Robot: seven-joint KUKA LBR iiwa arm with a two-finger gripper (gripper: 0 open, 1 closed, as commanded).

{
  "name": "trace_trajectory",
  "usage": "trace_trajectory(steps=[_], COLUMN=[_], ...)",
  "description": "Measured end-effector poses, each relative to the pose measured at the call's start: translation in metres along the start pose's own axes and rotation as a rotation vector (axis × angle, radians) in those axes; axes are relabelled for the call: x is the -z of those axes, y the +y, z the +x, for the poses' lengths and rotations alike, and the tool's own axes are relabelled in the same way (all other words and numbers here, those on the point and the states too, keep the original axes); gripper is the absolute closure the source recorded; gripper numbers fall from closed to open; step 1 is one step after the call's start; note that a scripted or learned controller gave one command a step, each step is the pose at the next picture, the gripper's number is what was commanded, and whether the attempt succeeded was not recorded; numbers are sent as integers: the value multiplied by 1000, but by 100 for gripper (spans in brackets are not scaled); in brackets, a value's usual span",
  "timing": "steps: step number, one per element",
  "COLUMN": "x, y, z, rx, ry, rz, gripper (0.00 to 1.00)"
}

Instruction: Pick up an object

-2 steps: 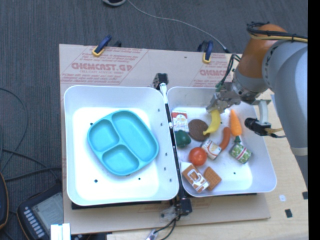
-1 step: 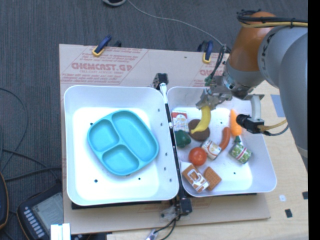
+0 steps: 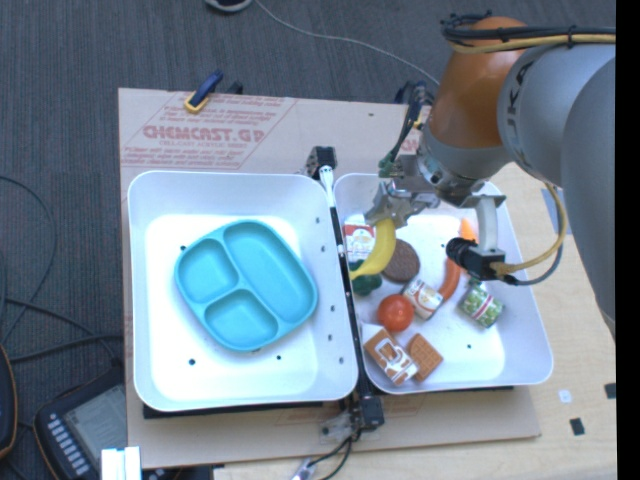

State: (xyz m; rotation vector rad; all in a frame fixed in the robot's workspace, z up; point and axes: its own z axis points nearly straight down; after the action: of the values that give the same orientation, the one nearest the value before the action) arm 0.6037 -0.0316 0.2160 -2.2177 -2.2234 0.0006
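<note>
The gripper [image 3: 392,208] hangs over the far left part of the right bin [image 3: 520,353], and its metal fingers are a tangle of grey at this slant, so how far the jaws stand apart cannot be told, nor whether they grip anything. Just below them lies a banana [image 3: 378,252], its far end reaching up to the fingers so closely that touching or merely beside cannot be settled. The banana's long axis runs from far to near with a slight lean to the left, curving so that its near end points toward the wall between the bins, where it ends at a dark green tip. A small red and white packet [image 3: 357,236] sits against its left side, and a brown round cookie [image 3: 401,261] lies just to its right. Nearer in the same bin are a red tomato [image 3: 396,313], a small labelled can [image 3: 424,298], an orange carrot [image 3: 452,276], a green can [image 3: 481,304] and two brown crackers [image 3: 403,357]. The left bin [image 3: 160,368] holds a blue divided plate [image 3: 245,283], well apart from the gripper.
</note>
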Motion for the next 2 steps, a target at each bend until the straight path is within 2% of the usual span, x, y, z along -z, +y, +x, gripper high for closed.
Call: trace_trajectory(steps=[2], x=[19], y=[0], z=[-1], rx=[0], ry=[0], rz=[2], gripper=[100])
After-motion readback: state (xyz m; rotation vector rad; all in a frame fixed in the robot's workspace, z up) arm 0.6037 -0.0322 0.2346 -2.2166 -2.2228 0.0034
